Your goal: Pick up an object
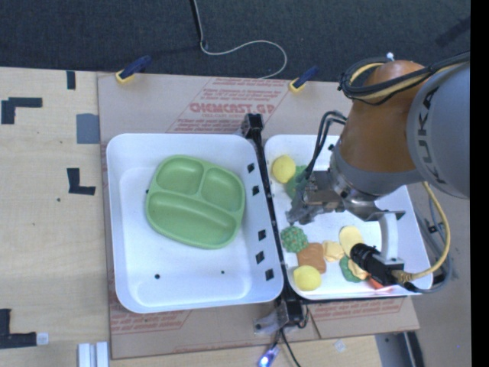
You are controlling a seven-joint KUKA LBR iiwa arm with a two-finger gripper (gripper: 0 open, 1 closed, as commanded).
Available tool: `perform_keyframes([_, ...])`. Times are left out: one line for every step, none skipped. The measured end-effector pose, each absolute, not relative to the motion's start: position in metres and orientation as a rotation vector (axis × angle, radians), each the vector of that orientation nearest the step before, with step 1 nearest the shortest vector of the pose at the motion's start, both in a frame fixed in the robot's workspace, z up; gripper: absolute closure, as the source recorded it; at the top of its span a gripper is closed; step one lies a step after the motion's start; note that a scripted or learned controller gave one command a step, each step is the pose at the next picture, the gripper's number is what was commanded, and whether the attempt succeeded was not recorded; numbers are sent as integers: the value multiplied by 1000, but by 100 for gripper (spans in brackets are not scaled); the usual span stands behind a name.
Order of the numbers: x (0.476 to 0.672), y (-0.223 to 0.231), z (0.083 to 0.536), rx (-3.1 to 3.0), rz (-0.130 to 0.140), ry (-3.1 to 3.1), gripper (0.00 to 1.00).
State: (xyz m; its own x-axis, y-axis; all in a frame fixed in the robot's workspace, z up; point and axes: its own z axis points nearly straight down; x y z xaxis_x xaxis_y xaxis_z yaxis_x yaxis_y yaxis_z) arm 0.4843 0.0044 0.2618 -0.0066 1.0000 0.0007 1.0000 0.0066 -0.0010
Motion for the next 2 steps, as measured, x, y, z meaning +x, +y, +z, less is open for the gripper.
perform_keyframes([485,48,348,-2215,-2,-2230,100])
perform_keyframes([485,113,439,-2213,-6,-2234,100])
